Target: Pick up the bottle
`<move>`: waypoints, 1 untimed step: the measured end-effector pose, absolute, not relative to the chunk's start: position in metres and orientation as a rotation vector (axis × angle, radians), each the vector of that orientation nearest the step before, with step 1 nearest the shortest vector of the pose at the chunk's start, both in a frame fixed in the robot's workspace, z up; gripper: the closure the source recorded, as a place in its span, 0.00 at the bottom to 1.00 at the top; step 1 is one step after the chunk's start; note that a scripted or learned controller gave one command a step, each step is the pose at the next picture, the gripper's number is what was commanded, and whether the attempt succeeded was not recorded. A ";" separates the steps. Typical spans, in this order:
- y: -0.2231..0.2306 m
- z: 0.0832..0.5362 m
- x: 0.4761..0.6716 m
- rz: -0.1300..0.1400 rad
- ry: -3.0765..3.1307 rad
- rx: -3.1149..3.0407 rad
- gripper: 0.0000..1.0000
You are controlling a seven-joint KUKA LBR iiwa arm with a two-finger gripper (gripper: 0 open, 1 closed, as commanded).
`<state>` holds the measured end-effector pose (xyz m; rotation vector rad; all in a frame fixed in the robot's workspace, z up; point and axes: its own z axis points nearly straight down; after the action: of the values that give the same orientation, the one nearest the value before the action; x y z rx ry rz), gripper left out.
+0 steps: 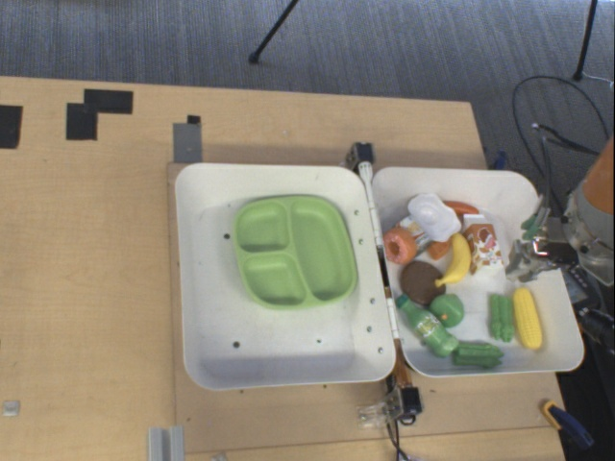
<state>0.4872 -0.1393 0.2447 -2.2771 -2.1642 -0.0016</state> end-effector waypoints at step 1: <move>-0.067 0.231 0.498 -0.003 -2.344 -2.093 1.00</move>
<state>0.4981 -0.0670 0.2308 -2.0927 -2.3439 -0.0027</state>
